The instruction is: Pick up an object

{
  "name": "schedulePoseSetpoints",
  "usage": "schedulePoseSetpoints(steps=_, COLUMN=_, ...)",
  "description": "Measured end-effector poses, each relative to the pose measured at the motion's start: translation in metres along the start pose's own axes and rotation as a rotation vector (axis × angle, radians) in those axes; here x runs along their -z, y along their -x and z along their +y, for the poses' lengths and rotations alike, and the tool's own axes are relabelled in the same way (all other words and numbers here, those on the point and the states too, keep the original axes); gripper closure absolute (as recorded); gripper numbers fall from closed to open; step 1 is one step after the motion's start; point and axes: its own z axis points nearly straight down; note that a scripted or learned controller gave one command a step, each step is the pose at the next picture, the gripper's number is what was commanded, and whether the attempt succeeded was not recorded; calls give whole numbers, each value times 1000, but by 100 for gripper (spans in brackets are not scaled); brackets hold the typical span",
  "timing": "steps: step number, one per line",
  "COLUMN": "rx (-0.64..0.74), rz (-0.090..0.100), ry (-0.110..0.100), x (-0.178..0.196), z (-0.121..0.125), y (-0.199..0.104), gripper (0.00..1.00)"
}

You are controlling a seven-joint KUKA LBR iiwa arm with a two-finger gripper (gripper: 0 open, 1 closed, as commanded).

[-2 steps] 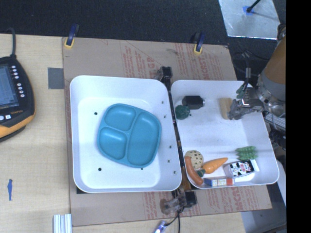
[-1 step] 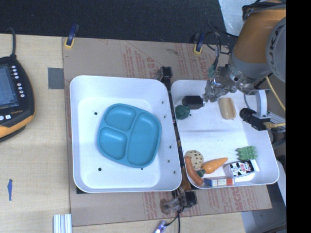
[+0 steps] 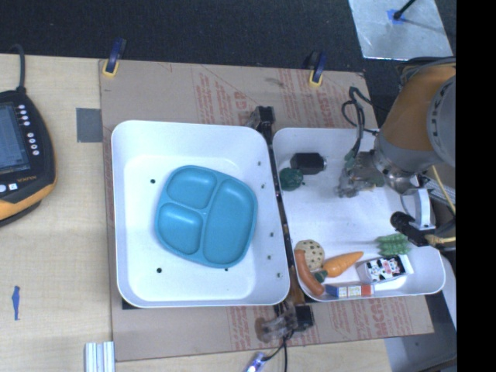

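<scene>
The gripper (image 3: 353, 183) hangs over the far part of the right bin (image 3: 341, 223), though whether it is open or closed cannot be made out. A carrot (image 3: 342, 264), a cookie (image 3: 309, 253) and a sausage (image 3: 307, 277) lie along that bin's near edge, while a blue divided plate (image 3: 206, 215) sits in the left bin (image 3: 139, 277).

Even overhead light, soft shadows, slightly blurry, white bins (image 3: 124, 208) nearly overexposed.

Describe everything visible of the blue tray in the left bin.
The blue tray is a rounded-square, plastic-looking dish, light blue, with three compartments: two smaller on its left, one larger on its right. It lies flat, face up, slightly rotated, near the middle of the left white bin. Its compartments hold nothing, and it touches nothing besides the bin floor.
</scene>
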Motion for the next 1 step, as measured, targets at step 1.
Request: schedulePoseSetpoints(steps=1, rx=2, rz=0, ry=5, x=85, z=41, y=20, gripper=100)
